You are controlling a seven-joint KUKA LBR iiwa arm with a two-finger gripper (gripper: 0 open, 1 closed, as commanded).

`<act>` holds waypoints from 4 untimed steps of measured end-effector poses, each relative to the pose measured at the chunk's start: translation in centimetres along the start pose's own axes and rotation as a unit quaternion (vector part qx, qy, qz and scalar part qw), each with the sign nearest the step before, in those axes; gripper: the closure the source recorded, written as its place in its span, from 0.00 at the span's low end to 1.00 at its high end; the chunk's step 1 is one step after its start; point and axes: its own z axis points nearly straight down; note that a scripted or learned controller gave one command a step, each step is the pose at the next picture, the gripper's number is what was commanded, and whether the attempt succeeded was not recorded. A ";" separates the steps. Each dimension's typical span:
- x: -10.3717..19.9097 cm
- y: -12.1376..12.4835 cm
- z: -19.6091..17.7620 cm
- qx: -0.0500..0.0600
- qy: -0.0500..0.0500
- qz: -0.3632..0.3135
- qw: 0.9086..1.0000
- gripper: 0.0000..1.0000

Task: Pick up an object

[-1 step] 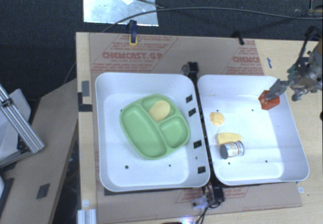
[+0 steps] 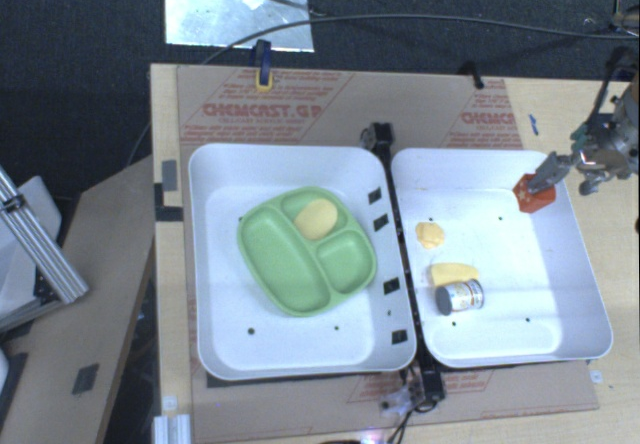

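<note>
Brown bench (image 2: 300,97) bears two white bins | small red-orange block (image 2: 533,194) sits clamped between the gripper (image 2: 545,177) fingers over the right bin (image 2: 580,262) far edge | nearby: yellow lump (image 2: 430,234), yellow piece (image 2: 452,274), silver can (image 2: 460,297) | left bin (image 2: 230,332): green divided tray (image 2: 290,267) holding yellow item (image 2: 317,219)

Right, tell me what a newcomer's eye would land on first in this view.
First the green divided tray in the left bin, with a pale yellow lump in its upper compartment. Next the orange-red block at the gripper's tip, over the right bin's upper right corner. Then the small can lying beside a yellow piece.
</note>
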 end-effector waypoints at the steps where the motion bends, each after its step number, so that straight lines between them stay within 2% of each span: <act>1: 0.2 -0.5 6.2 0.002 0.001 0.001 1.000 0.00; 2: 0.2 -0.5 12.4 0.002 0.001 0.001 1.000 0.00; 3: 0.2 -0.4 16.2 -0.001 0.000 0.002 1.000 0.00; 4: 0.2 -0.3 15.2 -0.002 -0.001 0.002 1.000 1.00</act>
